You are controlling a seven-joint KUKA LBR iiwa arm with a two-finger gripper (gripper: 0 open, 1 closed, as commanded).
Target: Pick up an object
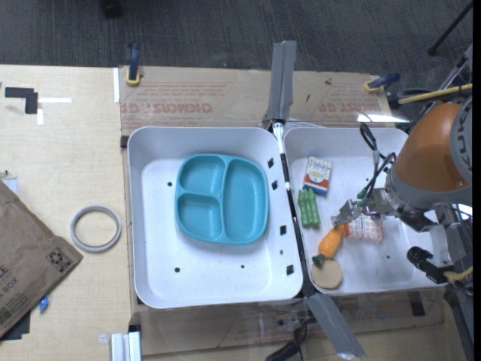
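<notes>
The right bin [391,273] holds several small things. A white, blue and orange box [318,176] lies near its back left, with a green ridged toy [308,207] just in front of it. An orange carrot toy [331,243] lies slanted above a tan round disc [327,274]. A white and red packet [368,229] sits right of the carrot. My gripper [349,213] hangs low over the bin, between the carrot's upper end and the packet, with the orange-banded arm [432,156] behind it. Whether it touches either thing is unclear.
The left bin [150,277] holds a blue divided plate [223,199]. On the bench to the left lie a tape ring [95,227] and a brown cardboard box [26,265]. A grey divider bar [282,81] stands behind the bins.
</notes>
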